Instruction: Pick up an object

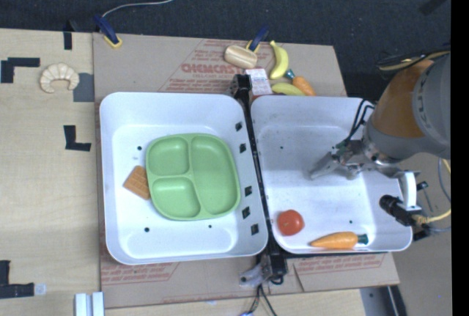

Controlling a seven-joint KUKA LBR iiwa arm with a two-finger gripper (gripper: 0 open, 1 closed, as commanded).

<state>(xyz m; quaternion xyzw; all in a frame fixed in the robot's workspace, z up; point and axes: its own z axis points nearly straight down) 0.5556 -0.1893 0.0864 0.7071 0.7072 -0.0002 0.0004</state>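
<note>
A red tomato (290, 222) and an orange carrot (335, 240) lie near the front wall of the right bin (293, 120). My gripper (318, 169) hangs low over the middle of that bin, pointing left, with the grey and orange arm behind it on the right. It is above and to the right of the tomato, apart from both objects, and nothing shows in its grasp. In the left bin (124, 116) a green divided plate (193, 177) rests with a tan wedge (137, 182) tucked at its left edge.
Behind the bins, on the cardboard, lie a bread roll (240, 55), bananas (278, 64), a small box (258, 80) and an orange piece (302, 86). A croissant (58, 77) sits far left on the bench. Black clips join the bins' shared wall (249, 160).
</note>
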